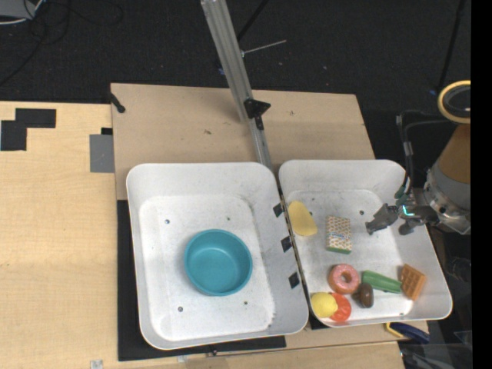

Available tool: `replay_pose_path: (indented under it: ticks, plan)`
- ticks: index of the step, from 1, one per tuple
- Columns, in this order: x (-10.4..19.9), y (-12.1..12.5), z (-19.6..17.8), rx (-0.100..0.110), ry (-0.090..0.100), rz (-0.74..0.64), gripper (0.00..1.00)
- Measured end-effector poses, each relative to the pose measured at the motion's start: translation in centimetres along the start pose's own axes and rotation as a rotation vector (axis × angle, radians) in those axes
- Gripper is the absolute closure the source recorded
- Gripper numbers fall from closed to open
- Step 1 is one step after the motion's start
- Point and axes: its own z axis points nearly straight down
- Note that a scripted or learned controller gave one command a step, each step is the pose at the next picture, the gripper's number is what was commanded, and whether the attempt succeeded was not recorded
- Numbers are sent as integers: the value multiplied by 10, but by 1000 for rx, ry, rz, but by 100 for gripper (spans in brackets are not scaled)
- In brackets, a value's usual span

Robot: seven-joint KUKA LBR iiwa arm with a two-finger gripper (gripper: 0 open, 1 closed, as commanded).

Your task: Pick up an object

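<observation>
A wooden desk (184, 125) seen from above at a slant carries two shallow white bins side by side. The left bin (154, 187) holds one thing, a teal bowl (218, 262) sitting upright near its middle, well apart from everything else.

The right bin (338, 174) holds the small items that the arm could pick from, mostly gathered toward the near half. A yellow banana-like piece (301, 219) lies by the left wall. Just beside it to the right is a pale patterned block (338, 234). Nearer the front edge sit a pink frosted doughnut (344, 278), a green stick-shaped piece (381, 282), a small dark brown piece (365, 295), an orange waffle-like wafer (412, 281), and a yellow and red piece (331, 307) in the front corner.

The claw (382, 221) reaches in from the right, over the bin's upper right area, with its dark fingers spread apart and nothing between them. It hangs near the patterned block yet apart from it, so that block is probably the target; no item is held yet.
</observation>
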Motion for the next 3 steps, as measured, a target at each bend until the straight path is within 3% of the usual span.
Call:
replay_pose_path:
  ticks: [1, 3]
  plan:
    - [0, 0, 0, 0, 0, 0, 0]
    - [-8, 3, 101, 0, 1, -1, 0]
